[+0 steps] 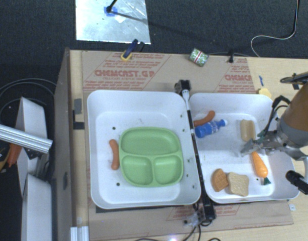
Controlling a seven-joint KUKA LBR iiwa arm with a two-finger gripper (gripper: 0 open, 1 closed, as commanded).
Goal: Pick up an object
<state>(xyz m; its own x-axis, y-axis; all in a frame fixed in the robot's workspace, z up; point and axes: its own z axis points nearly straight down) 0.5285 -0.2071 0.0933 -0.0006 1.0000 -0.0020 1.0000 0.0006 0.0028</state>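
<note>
The right bin point(229, 99) holds several toy foods. An orange carrot point(259, 164) lies near its right side, with a beige bread roll point(247, 130) above it. A blue bottle point(210, 128) and a reddish sausage point(204, 118) lie at the bin's upper left. A brown cookie point(220, 179) and a slice of toast point(238, 184) rest at the front. My gripper point(250, 147) is low in this bin, right at the carrot's upper end and just below the roll. Nothing is visibly held in it.
The left bin point(133, 97) carries a green divided plate point(151, 155) and a second sausage point(114, 154) beside it. The arm's grey body point(297, 119) overhangs the right bin's right rim. A small can point(198, 57) and a clamp point(131, 49) lie on the board behind the bins.
</note>
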